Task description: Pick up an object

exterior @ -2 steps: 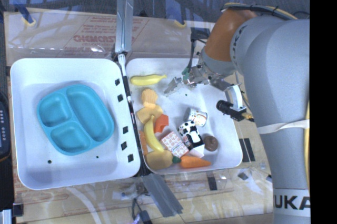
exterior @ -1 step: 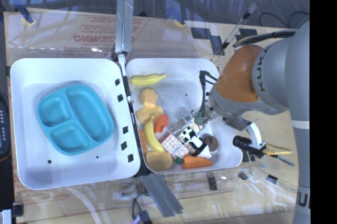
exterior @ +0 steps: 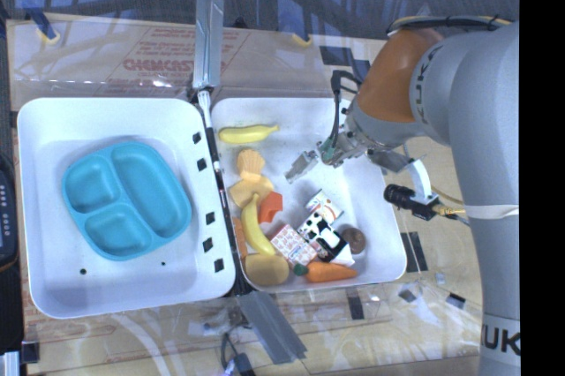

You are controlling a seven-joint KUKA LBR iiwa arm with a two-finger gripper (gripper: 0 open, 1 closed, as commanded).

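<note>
The gripper (exterior: 300,164) is hovering just right of the yellow banana (exterior: 248,133); I cannot tell its state.

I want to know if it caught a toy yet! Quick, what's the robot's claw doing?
Gripper: hovering over bare floor in the right bin, nothing held; open or closed cannot be told.
</note>
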